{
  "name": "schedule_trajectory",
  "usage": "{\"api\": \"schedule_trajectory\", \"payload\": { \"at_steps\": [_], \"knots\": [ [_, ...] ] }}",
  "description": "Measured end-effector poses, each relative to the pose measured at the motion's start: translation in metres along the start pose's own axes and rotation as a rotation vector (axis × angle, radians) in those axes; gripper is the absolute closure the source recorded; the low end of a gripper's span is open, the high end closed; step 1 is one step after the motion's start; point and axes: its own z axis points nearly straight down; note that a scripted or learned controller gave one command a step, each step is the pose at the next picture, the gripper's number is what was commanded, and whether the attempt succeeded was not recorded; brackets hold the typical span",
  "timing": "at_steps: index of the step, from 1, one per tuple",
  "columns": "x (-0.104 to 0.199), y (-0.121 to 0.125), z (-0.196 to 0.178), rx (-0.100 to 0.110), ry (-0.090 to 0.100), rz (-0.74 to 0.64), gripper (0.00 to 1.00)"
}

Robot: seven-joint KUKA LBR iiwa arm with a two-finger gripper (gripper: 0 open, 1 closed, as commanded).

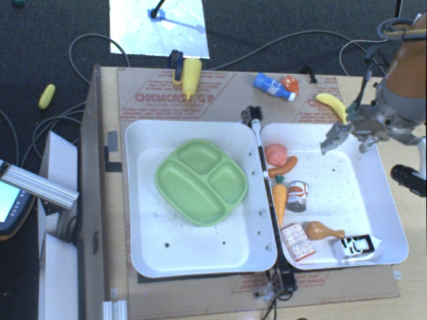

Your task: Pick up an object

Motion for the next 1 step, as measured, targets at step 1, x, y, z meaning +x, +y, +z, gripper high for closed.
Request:
{"api": "schedule_trajectory", "payload": {
  "at_steps": [1],
  "knots": [
    [0.0045, -0.0561, 0.0943, 0.004, 0.001, 0.001, 0.0]
  ]
}}
